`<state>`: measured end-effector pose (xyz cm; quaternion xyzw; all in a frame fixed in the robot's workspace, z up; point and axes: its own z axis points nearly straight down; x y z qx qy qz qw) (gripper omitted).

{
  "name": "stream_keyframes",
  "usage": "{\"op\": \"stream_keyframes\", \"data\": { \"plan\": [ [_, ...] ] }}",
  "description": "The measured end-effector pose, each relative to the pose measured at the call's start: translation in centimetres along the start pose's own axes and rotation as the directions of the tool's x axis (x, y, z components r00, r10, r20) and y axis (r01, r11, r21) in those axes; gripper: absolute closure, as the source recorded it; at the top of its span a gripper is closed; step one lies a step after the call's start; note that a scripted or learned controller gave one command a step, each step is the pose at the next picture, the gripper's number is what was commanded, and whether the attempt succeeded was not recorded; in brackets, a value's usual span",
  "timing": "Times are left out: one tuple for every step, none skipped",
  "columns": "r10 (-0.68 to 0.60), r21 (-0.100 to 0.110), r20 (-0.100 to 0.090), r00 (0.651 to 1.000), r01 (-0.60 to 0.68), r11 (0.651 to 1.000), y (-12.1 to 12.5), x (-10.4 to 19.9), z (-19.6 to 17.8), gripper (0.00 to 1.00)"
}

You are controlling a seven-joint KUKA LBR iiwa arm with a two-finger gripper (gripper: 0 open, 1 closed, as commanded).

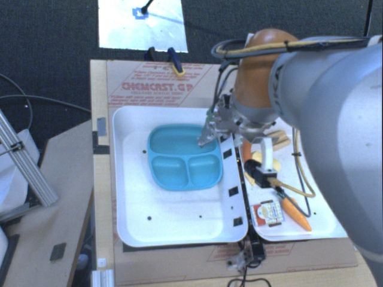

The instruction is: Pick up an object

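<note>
The left bin [128, 178] holds one thing, a blue divided plate [179, 166], lying flat near the middle and reaching toward the bin's right wall. It is the likeliest target, since the gripper [207, 137] sits at the plate's upper right rim, at or just above it. Whether it is open or closed cannot be told from this angle, and nothing can be seen held in it.

The risks come from that rim. The plate is broad, shallow and probably slick, so a pinch on its edge could slide off as the arm lifts. A push down on the lip could tip the plate or shove it across the bin floor. The wall shared by the two bins is just beside the gripper, and a small drift to the right could strike it.

In the right bin [323, 223], a small printed packet [268, 213] and a carrot [296, 213] lie near each other under the arm [323, 88] — its bulk hides part of that bin.
</note>
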<state>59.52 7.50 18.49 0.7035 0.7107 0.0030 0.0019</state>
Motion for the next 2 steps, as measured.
{"op": "stream_keyframes", "data": {
  "plan": [
    [0.013, 0.000, 0.004, 1.000, -0.013, 1.000, 5.5, -5.5, 0.0, 0.00],
    [0.001, 0.008, -0.001, 1.000, -0.001, 1.000, 1.6, 0.5, 0.1, 0.00]
  ]
}}
